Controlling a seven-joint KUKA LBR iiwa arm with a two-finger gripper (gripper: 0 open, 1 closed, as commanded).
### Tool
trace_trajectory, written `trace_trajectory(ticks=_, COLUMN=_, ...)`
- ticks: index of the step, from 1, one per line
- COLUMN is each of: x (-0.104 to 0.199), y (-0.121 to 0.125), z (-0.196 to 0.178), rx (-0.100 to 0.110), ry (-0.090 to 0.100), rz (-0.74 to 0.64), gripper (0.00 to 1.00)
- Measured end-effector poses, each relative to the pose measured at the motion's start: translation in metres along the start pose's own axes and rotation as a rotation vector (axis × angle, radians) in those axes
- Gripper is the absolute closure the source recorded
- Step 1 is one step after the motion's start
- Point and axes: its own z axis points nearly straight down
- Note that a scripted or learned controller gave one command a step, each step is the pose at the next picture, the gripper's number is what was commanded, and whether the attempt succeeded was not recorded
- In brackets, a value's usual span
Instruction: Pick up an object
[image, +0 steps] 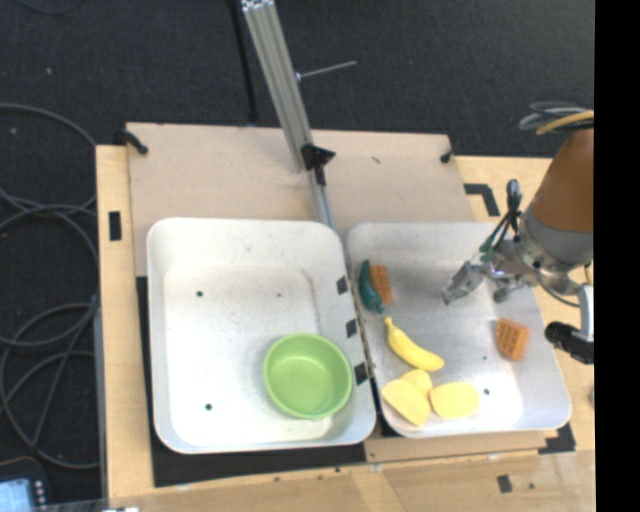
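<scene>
In the right bin you had a yellow banana (412, 347) lying aslant, two pale yellow pieces (430, 397) touching near the front rim, an orange block (511, 339) to the right, and a teal-and-orange item (375, 286) against the left wall. A green bowl (308, 375) sat upright in the left bin.

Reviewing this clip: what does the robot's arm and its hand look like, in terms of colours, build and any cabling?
The arm enters with a broad orange band above a grey wrist section. Below it sits a compact metallic grey hand with two slim fingers. A thin dark cable or rod rises beside the wrist, and a black fitting sticks out lower down. No markings are legible.
</scene>
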Motion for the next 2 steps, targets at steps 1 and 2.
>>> trace_trajectory(ticks=1, x=0.004, y=0.005, z=0.045, rx=-0.002, ry=0.0, rz=0.0, gripper=0.0)
trace_trajectory(ticks=2, x=0.003, y=0.007, z=0.031, rx=-0.009, ry=0.0, rz=0.004, gripper=1.0)
